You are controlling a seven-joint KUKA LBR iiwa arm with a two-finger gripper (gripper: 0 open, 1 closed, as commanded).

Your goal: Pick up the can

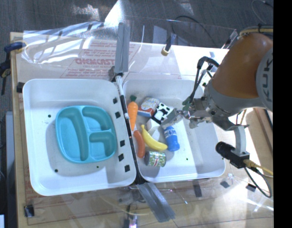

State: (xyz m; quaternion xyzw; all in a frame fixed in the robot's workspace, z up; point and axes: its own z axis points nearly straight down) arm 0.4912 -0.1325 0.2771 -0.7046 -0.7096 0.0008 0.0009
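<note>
Small green-labelled metal can [155,158] lying at 6 o'clock of right white bin [207,167], touching yellow plastic banana [152,140]. Gripper [185,112] at 2 o'clock, opening impossible to tell. Risk: grabbing banana instead.

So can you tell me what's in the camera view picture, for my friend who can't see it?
A robot arm's claw hangs over the right bin, above a small pile: can, banana, carrot and blue bottle. The left bin holds a blue divided tray.
</note>
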